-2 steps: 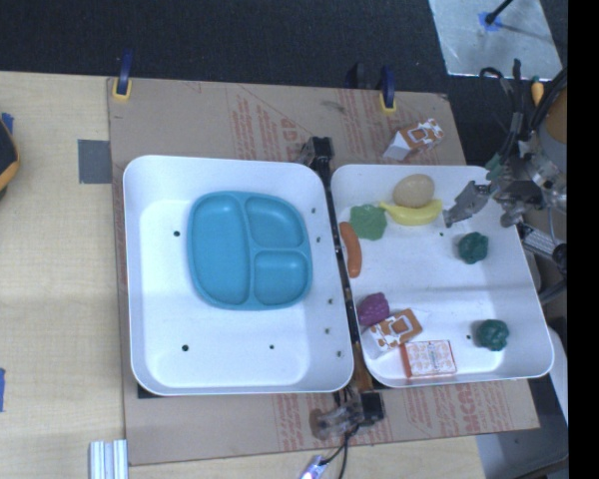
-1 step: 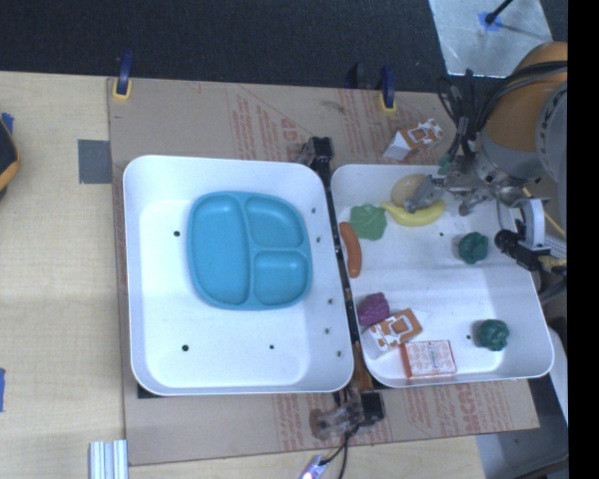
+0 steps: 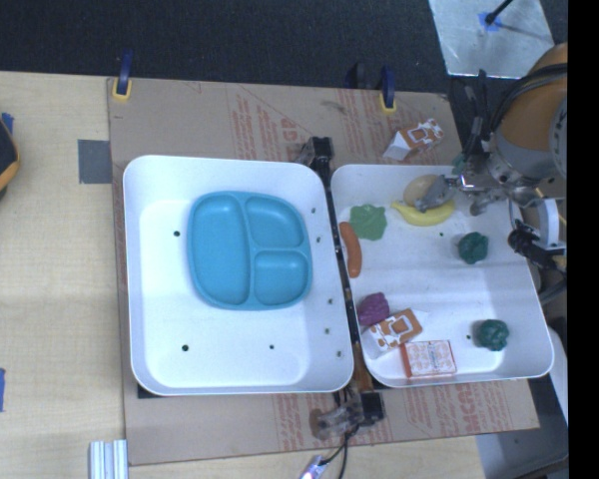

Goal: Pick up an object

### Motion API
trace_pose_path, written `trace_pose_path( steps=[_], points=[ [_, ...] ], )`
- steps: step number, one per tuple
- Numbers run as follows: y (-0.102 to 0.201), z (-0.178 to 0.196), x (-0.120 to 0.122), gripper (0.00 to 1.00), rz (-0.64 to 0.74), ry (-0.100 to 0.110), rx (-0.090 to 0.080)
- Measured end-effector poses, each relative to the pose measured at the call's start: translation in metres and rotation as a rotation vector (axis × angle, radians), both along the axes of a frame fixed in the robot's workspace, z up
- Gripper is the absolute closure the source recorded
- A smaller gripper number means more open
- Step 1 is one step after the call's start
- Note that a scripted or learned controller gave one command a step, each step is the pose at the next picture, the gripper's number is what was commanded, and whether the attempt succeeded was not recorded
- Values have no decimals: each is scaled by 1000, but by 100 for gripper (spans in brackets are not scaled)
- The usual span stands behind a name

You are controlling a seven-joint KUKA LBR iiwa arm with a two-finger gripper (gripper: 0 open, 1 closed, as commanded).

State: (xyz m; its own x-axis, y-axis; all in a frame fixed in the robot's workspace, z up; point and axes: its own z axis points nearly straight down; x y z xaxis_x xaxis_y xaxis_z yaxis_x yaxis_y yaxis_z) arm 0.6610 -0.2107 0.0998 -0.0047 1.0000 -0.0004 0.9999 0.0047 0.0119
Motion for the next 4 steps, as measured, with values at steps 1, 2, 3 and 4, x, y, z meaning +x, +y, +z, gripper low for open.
trace_pose_path(
  steps=[1, 2, 3, 4],
  points=[
    [50, -8, -49, 0, 2, 16, 0],
    [71, -7, -5, 0, 0, 14, 1],
    [49, -7, -5, 0, -2, 13, 0],
    [2, -8, -5, 0, -2, 16, 1]
  ],
)
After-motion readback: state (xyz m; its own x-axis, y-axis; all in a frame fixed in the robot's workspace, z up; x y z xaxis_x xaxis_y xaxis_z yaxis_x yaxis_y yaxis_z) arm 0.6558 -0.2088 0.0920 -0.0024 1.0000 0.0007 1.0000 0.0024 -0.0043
